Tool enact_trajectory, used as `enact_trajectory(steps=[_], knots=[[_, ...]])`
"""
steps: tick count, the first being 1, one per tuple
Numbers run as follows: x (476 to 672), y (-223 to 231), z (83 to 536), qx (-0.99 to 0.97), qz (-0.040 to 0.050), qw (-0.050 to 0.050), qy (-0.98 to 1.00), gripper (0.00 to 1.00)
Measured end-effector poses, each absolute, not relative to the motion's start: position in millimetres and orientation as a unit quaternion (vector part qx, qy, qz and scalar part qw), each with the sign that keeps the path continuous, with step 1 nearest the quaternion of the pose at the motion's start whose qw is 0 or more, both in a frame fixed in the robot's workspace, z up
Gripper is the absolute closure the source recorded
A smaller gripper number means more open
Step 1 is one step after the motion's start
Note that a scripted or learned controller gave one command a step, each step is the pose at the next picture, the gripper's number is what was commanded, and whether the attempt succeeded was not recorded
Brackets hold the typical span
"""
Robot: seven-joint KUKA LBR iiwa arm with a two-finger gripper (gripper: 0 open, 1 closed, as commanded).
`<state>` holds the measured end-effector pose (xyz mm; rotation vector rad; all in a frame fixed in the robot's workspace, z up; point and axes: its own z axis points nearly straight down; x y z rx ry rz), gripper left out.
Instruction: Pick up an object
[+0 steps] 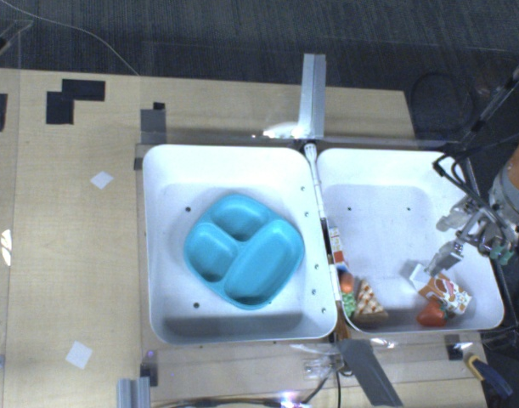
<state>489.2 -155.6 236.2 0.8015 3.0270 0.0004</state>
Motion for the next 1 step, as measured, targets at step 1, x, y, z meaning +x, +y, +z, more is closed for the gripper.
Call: enact_trajectory(steps=[1], knots=[[488.0, -206.0, 111.4, 0.323, 0.0002, 0.002, 0.946, 0.00]])
